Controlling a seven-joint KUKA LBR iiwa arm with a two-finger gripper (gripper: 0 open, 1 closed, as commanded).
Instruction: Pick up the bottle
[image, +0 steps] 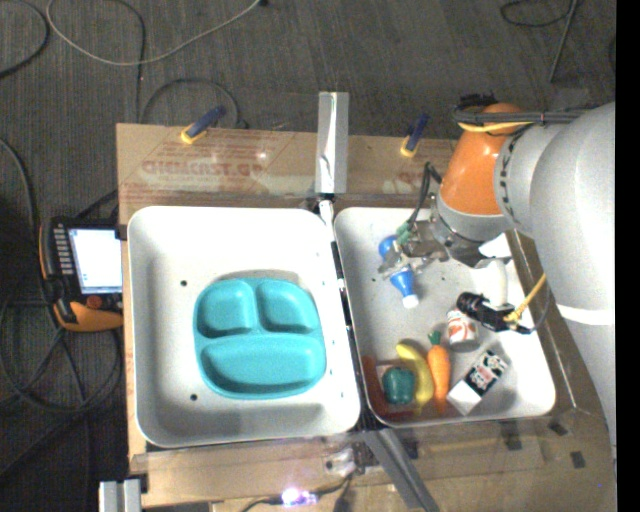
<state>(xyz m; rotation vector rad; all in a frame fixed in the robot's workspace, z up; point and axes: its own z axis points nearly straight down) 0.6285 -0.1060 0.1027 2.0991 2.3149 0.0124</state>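
Observation:
The bottle (403, 281) is small and pale, with a blue cap pointing toward the bin's front and a blue patch at its upper end. It lies in the back left part of the right bin (520, 400). My gripper (408, 254) is down in that bin, right over the bottle's upper end and touching or nearly touching it. The wrist above it hides where the two meet. The bottle looks level with the bin floor.
At the front of the right bin lie a red-and-white can (459, 328), a banana (413, 362), a carrot (438, 372), a green pepper (398, 385) and a white-and-black box (480, 377). The left bin (160, 250) holds a teal divided plate (262, 335).

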